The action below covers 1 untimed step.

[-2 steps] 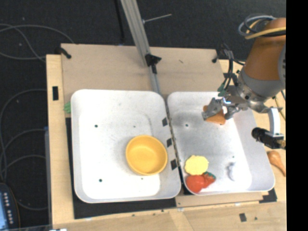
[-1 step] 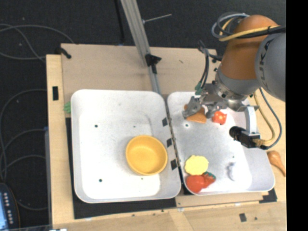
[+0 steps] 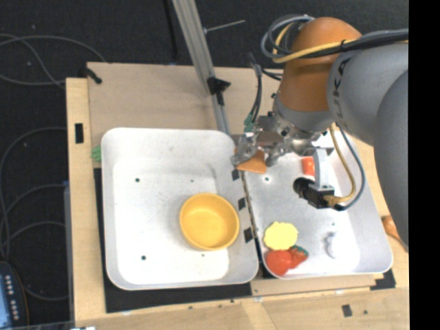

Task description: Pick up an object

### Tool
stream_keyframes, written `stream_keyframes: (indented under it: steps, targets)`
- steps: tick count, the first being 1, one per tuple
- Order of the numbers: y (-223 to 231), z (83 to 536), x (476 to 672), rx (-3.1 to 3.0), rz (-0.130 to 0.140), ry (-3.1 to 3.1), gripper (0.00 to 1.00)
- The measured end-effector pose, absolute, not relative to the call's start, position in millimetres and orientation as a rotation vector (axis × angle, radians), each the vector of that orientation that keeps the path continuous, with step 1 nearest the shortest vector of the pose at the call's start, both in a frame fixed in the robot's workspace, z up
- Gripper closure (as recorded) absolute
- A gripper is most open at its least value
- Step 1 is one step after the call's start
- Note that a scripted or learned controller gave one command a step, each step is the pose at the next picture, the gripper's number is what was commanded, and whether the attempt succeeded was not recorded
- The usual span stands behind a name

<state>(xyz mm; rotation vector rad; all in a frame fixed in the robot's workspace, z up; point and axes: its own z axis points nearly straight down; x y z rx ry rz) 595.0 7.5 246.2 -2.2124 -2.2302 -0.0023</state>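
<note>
Soft, even light falls from overhead. The left bin (image 3: 151, 163) washes out pale around the yellow bowl (image 3: 209, 221), which casts only a faint shadow. Left of the bowl, past the bench (image 3: 137, 95), the floor (image 3: 34, 115) sinks near black. Up right of it, the arm (image 3: 371, 95) looks slightly blurred.

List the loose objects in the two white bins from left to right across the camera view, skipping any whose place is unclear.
yellow bowl → orange piece → flat yellow piece → small pale object. The red item is left out because it shares the flat yellow piece's left-right span.
</note>
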Motion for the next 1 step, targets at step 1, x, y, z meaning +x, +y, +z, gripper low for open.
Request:
stream_keyframes:
  steps: [1]
  targets:
    - [64.5, 254.3, 607.6, -2.211, -0.004, -2.231, 1.0]
